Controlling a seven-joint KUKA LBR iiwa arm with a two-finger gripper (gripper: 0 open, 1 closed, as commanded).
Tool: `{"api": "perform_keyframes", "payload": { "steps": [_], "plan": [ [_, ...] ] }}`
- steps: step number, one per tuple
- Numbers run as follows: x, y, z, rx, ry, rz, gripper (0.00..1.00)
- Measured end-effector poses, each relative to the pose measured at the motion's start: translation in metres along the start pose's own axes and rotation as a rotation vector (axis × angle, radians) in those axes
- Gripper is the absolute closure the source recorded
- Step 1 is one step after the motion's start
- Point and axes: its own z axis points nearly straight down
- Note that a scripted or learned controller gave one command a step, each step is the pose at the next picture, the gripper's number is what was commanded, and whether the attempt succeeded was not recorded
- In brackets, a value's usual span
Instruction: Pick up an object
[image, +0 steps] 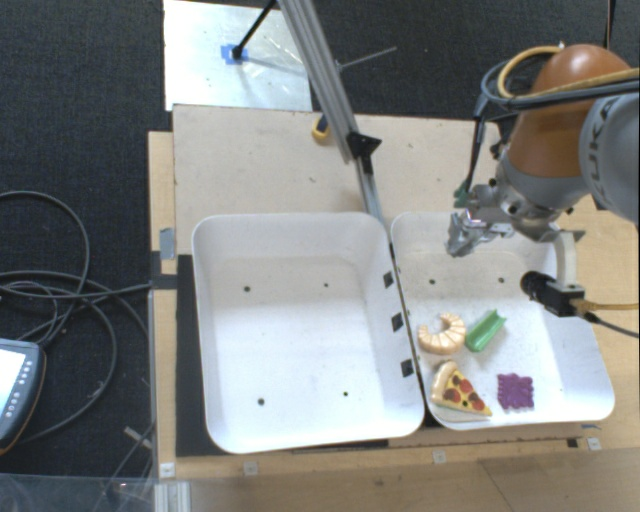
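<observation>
Four small things are lying in the near part of the right bin (575, 345): a croissant (442, 334) touching a green piece (485, 330), a pizza slice (459, 389) nearer the front rim, and a purple piece (515, 391) just beside the slice. The hand (463, 238) is hanging over the far part of the same bin, well apart from all four and gripping nothing; whether it is open or closed I cannot tell. The left bin (215, 330) is sitting alongside on the surface (260, 160).
</observation>
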Motion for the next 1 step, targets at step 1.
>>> {"api": "perform_keyframes", "payload": {
  "steps": [1],
  "plan": [
    [0.0496,-0.0115,-0.0078,0.001,0.000,0.000,1.00]
  ]
}}
